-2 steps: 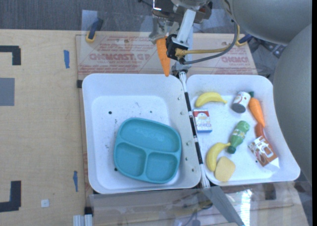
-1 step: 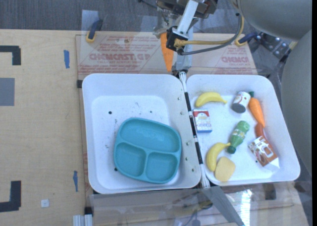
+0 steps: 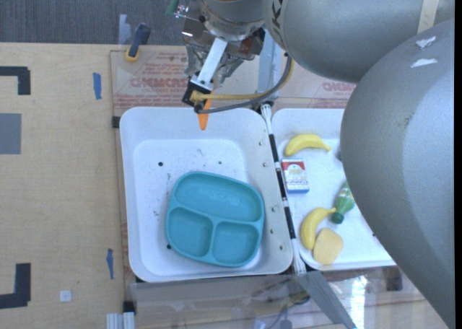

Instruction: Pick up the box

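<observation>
Clutter surrounds the box (image 3: 294, 176) on most sides. It lies flat in the right bin (image 3: 323, 170), close against that bin's left wall, just beside the seam where the 2 bins meet. 1 banana (image 3: 307, 144) lies just beyond it toward the far rim, and a second banana (image 3: 314, 225) curls on its near side. A small green item (image 3: 343, 203) touches the tip of that second banana, and a pale yellow lump (image 3: 327, 247) sits at its other end. The box top, red and white, is uncovered.

The grey arm (image 3: 382, 118) looms over the right half of that bin and hides whatever floor lies beneath it. The gripper (image 3: 222, 60) hangs well away from the box, above the far rim of the left bin (image 3: 141, 140); I cannot tell whether it is open or closed, and I see nothing in its grasp. A small orange piece (image 3: 203, 120) lies at that far rim just below it.

A teal plate (image 3: 215, 218) with 3 compartments fills the near part of the left bin, leaving bare white floor along the far and left sides. In the right bin, a patch of open floor lies right of the box, up to the arm's edge.
</observation>
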Action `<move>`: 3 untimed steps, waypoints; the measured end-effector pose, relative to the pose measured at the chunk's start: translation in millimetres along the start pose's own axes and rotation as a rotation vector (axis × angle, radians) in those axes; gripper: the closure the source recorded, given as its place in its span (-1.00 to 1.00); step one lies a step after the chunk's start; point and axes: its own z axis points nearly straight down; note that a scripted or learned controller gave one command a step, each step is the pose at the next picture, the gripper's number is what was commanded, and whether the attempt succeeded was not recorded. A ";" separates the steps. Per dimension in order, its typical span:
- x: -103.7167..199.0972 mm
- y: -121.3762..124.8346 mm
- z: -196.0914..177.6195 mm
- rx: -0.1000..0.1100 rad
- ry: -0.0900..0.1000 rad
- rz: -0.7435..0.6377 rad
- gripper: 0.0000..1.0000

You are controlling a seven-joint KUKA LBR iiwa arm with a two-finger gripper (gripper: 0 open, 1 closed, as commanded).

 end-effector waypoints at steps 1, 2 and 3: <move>-15.5 5.3 -5.5 -0.002 0.001 -0.196 1.00; -52.3 -35.6 -32.4 0.000 0.000 -0.075 1.00; -52.6 -34.7 -42.2 -0.001 0.001 -0.074 1.00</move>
